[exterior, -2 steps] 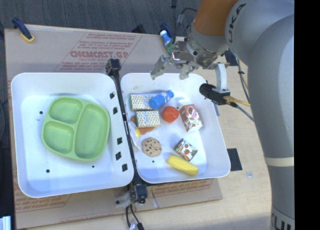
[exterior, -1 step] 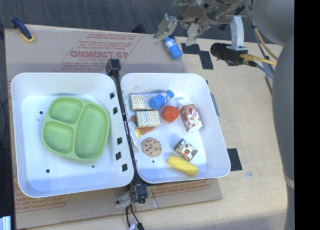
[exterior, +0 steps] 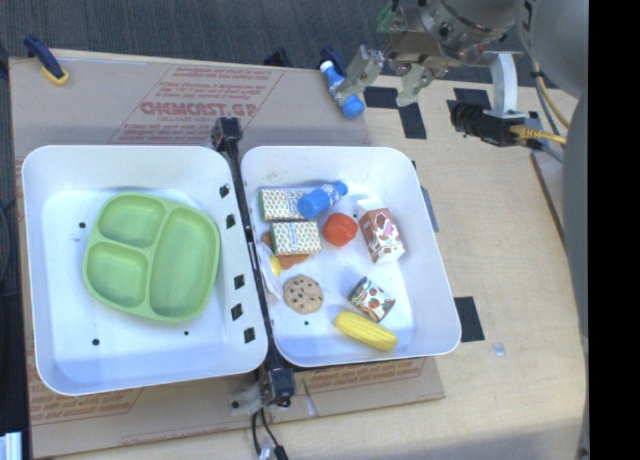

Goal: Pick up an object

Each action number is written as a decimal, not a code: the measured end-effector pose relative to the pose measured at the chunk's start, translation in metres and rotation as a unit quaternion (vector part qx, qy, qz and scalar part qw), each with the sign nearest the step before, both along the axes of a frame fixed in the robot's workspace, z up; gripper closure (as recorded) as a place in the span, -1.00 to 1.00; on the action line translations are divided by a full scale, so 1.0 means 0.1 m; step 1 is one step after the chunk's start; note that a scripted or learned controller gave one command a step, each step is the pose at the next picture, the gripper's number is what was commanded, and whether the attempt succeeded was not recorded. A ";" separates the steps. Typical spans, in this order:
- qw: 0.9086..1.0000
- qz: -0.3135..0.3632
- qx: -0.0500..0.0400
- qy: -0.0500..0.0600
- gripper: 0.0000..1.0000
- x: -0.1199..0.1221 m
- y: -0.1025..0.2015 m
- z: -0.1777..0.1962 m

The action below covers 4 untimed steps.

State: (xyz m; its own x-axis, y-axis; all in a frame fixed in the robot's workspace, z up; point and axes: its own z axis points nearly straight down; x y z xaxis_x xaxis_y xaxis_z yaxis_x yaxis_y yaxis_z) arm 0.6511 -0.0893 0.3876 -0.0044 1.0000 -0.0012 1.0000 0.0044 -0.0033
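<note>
From above, the left bin holds one green plate with three compartments. The right bin carries all the loose objects, crowded toward its middle: two patterned packets, one behind the other beside the dividing wall, one blue bottle-like piece touching the rear packet, one red-orange ball, one small carton, one cookie, one short printed can and one yellow corn cob near the front wall. An orange shape peeks from under the front packet, possibly a carrot.

The gripper hangs beyond the right bin's far rim, over the cardboard sheet, well apart from every object. Its two fingers are spread wide with nothing between them. One blue-and-white clamp sits just beside the nearer finger.
</note>
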 end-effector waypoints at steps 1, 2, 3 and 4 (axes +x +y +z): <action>1.000 0.000 0.000 0.001 -1.00 0.05 -0.76 -1.10; 1.000 0.001 0.000 -0.001 -1.00 0.06 -0.23 -2.81; 1.000 0.003 0.000 0.000 1.00 0.06 -0.23 -2.70; 1.000 0.002 0.000 0.000 1.00 -0.50 0.37 -1.83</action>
